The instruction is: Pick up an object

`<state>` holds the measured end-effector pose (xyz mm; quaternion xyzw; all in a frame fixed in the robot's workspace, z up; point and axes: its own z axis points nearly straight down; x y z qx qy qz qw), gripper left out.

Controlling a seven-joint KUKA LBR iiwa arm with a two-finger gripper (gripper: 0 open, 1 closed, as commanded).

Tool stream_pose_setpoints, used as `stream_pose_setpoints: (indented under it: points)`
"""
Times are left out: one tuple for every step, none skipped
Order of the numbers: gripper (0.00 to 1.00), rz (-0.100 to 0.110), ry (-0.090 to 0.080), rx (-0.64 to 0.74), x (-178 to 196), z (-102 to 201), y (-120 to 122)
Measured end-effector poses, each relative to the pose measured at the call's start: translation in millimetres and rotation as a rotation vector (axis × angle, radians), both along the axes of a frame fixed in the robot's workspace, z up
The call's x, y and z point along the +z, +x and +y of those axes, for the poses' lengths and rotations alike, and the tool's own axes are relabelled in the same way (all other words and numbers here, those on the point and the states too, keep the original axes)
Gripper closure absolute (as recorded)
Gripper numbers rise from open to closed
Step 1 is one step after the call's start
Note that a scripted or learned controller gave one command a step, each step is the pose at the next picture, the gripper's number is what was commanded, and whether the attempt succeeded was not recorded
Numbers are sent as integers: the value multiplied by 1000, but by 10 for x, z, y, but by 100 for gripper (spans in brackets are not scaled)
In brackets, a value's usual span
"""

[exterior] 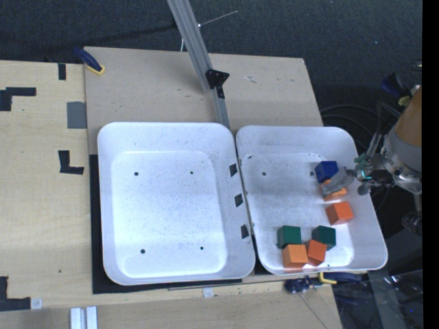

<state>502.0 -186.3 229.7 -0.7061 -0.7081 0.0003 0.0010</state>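
Camera view puts the claw (357, 173) at the right edge of the frame, just over the right rim of the right bin (288, 142), with the arm's grey wrist behind it. Whether the claw is wide, narrow or gripping anything I cannot tell; it is small and partly blurred there.

The candidates to pick all lie in that right bin. A blue block (326, 169) sits nearest the claw, touching or nearly touching a grey and orange piece (335, 186) just below it. An orange block (339, 212) lies further down, and at the bottom of the bin two green blocks (289, 235) (324, 236) and two orange blocks (295, 255) (316, 251) are packed tightly together. The left bin (164, 204) sits beside it on the tabletop (137, 81).

The main risk, as I judge it, is the bin wall: a descent this close to the rim could strike it or pin the blue block against it. Neighbouring pieces could also be nudged, spoiling the grip.
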Motion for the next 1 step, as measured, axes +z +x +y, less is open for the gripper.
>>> stream_pose_setpoints:
  points:
    - [0, 0, 0, 0, 0, -2, 0]
